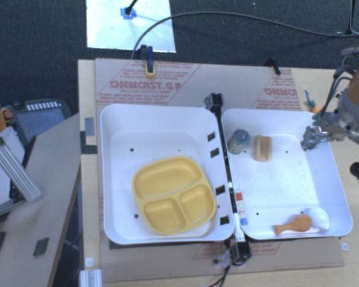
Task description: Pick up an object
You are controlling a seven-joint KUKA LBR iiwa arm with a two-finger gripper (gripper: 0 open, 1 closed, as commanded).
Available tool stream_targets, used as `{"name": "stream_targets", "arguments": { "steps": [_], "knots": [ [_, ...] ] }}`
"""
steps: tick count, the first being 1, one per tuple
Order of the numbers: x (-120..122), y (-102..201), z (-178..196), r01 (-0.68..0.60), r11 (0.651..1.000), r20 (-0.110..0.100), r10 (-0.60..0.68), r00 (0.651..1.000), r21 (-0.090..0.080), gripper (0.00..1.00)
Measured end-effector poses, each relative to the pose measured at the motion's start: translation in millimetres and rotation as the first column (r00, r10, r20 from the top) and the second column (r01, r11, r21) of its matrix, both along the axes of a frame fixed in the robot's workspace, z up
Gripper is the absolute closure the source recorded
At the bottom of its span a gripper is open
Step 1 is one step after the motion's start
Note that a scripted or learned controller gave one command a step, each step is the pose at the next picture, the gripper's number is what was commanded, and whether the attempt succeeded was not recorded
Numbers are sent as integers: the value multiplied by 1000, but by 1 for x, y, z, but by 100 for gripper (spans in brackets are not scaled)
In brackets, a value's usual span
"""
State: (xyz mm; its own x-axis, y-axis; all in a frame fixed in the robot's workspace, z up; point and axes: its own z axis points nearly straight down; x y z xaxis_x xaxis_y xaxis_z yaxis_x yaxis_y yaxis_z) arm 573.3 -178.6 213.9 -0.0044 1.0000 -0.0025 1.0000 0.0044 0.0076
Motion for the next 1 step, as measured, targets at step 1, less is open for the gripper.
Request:
{"name": "stream_targets", "arguments": {
  "steps": [1],
  "knots": [
    [-17, 52, 3, -4, 1000, -6, 4, 1000, 4, 100]
  ]
}}
